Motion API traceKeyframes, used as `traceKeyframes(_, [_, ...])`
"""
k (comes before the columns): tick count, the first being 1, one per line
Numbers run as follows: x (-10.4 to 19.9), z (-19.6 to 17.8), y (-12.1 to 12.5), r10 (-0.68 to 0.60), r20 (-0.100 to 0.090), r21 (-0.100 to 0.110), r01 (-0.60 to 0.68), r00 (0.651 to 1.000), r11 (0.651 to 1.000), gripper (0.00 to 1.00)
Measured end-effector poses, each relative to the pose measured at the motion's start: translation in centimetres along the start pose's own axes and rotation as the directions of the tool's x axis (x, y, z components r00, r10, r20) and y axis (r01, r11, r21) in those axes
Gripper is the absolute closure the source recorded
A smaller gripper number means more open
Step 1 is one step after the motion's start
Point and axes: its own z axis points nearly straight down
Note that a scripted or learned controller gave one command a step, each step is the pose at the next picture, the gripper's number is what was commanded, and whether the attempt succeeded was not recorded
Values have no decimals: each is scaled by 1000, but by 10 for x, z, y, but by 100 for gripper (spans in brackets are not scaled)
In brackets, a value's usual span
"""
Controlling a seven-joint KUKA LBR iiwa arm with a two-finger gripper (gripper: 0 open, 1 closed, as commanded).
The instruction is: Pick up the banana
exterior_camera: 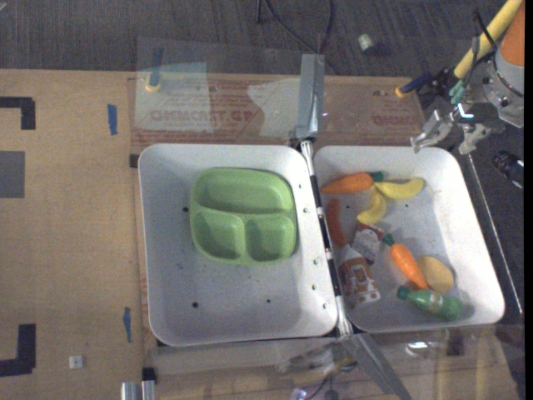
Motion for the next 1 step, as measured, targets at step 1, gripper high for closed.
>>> traceKeyframes(1, [2,155,-12,-18,0,1,18,1000,1000,0])
